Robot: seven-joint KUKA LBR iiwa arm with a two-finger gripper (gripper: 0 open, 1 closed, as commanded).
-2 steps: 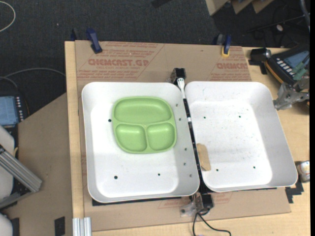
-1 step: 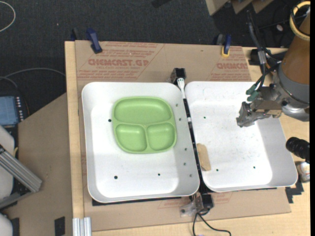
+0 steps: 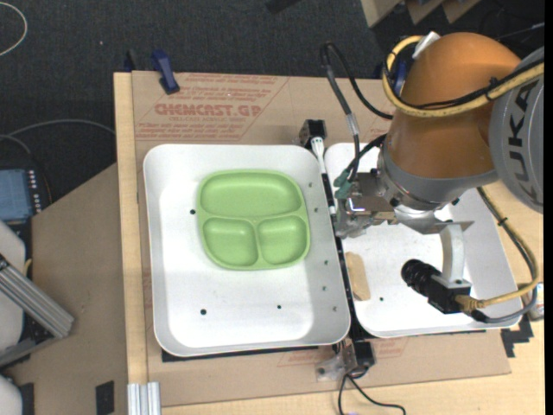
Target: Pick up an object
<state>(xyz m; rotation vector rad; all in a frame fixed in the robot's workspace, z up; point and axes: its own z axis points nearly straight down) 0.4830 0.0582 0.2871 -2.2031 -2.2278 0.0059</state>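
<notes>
A light green divided plate (image 3: pixel 254 218) with three compartments lies in the left bin (image 3: pixel 173 309), towards its far side. A small tan wooden piece (image 3: pixel 357 277) lies in the right bin (image 3: pixel 389 318), close to the wall between the bins. My gripper (image 3: pixel 356 207) hangs over the right bin's left edge, just beyond the wooden piece and right of the plate. The arm's big orange band (image 3: pixel 449 85) and grey wrist cover most of it from above, so what is under it is hidden.
A black cylindrical part (image 3: pixel 432 285) on a grey bracket with a yellow cable sits low over the right bin. Both bins rest on a cardboard sheet (image 3: pixel 207 102). Cables run along the far edge near the bins' divider (image 3: pixel 333 232).
</notes>
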